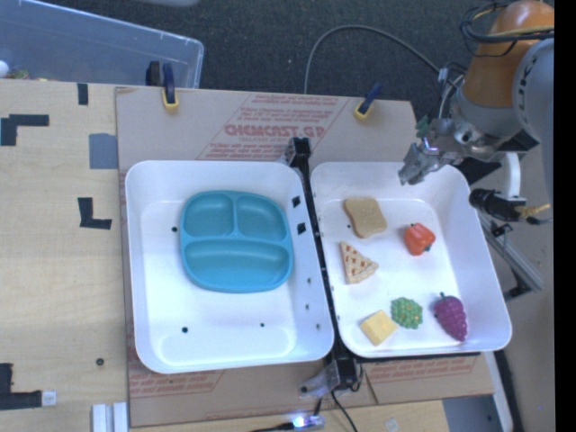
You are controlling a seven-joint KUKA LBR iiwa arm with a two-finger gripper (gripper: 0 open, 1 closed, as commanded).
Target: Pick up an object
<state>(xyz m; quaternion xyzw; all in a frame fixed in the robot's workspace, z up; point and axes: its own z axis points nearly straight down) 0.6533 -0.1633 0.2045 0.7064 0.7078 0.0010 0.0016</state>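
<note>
The right bin (468,205) holds a slice of toast (364,216), a red pepper (418,238), a pizza slice (356,263), a yellow cheese cube (379,328), a green broccoli piece (407,312) and a purple bunch of grapes (451,316). My gripper (416,166) hangs above that bin's far right corner, apart from all the food, with nothing seen between its fingers. The nearest pieces are the toast, to its lower left, and the red pepper below it.
The left bin (153,331) bears a blue divided plate (236,241). A black divider bar (310,241) runs between the bins. Two clamps (170,97) (364,108) hold the cardboard base at the back. A cable (360,39) arcs behind the bins.
</note>
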